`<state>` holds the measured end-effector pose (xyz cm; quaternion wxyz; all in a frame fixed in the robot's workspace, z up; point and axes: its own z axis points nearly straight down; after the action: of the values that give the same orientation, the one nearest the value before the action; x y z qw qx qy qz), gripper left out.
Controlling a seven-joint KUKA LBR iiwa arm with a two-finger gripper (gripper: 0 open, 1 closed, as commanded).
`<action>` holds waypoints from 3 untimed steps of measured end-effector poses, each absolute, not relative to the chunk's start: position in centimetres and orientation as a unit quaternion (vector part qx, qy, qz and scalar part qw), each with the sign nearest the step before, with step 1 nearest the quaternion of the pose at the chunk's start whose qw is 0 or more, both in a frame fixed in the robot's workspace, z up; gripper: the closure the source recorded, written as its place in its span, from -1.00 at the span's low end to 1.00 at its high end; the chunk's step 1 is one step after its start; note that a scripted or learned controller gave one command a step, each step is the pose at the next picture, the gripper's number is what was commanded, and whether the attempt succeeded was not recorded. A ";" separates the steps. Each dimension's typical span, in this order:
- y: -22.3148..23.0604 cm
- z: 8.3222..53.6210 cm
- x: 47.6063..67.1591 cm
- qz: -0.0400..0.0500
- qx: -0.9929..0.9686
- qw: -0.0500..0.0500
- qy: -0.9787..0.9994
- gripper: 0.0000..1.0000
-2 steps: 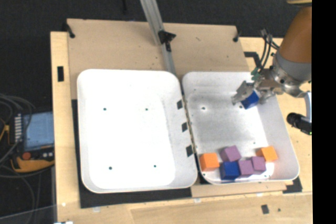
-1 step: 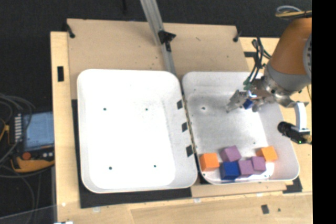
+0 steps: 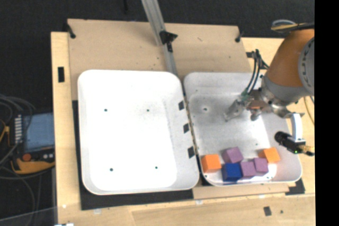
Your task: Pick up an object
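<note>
Gripper (image 3: 242,111) hovers over bare floor of the right bin (image 3: 212,87), finger state indeterminate. Blocks cluster near the bin's front edge, well apart; nearest, a purple block (image 3: 232,155).

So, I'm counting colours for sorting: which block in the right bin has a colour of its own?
The blue block, at the near edge between the left orange block and purple ones; every other colour repeats.

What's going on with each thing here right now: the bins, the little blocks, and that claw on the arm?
Left shallow white bin: nothing in it.
Right shallow white bin: holds all the blocks, clustered at its near edge.
Two orange cubes: lying in the bin, untouched.
Three purple cubes: lying in the bin, untouched.
Blue cube: lying among the purple ones.
Two-finger gripper: over the bin's bare middle, gripping nothing.
</note>
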<state>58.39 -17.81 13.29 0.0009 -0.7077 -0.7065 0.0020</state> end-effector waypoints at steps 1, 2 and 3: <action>-17.9 14.7 58.6 -0.001 -0.709 -0.002 -0.705 1.00; -17.8 20.9 59.5 -0.002 -0.706 -0.004 -0.708 1.00; -17.9 24.9 59.6 -0.002 -0.706 -0.003 -0.709 1.00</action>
<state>59.60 -17.89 24.92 -0.0027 -0.7057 -0.7085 -0.0015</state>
